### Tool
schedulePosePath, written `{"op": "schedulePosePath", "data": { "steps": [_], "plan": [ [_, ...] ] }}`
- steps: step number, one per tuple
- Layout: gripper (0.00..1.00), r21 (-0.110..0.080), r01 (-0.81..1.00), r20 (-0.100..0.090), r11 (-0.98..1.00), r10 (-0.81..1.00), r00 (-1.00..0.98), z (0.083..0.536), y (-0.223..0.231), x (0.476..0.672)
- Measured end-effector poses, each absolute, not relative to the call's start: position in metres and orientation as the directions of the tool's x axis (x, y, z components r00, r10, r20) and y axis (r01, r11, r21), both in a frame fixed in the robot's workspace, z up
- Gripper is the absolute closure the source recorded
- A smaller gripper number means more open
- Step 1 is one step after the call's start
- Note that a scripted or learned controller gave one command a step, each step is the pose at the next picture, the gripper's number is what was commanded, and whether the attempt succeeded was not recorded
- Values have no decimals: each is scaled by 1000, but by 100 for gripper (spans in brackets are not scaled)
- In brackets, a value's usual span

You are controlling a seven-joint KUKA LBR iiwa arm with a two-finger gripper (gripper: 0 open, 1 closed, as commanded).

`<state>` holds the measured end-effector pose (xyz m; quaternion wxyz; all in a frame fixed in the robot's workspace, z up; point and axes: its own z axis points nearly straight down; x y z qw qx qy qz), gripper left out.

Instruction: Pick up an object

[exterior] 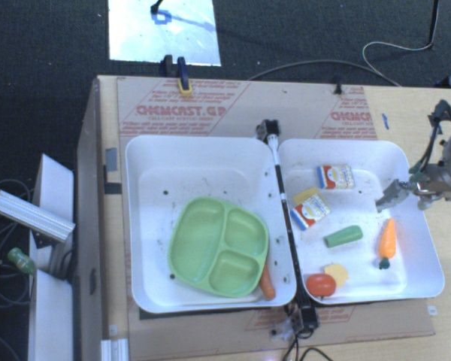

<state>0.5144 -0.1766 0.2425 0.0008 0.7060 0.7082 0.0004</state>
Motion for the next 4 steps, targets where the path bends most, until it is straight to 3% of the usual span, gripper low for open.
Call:
{"op": "schedulePosePath", "data": {
  "steps": [1,2,3,4],
  "plan": [
    [0,-2,1000,0,1,1000,-1,90,-197,510],
    [100,3,1000,-1,1,1000,-1,102,-198,512],
    [100,3,1000,0,4,1000,-4,176,-133,517],
    [100,3,1000,0,5,1000,-5,209,-114,563]
  ]
}}
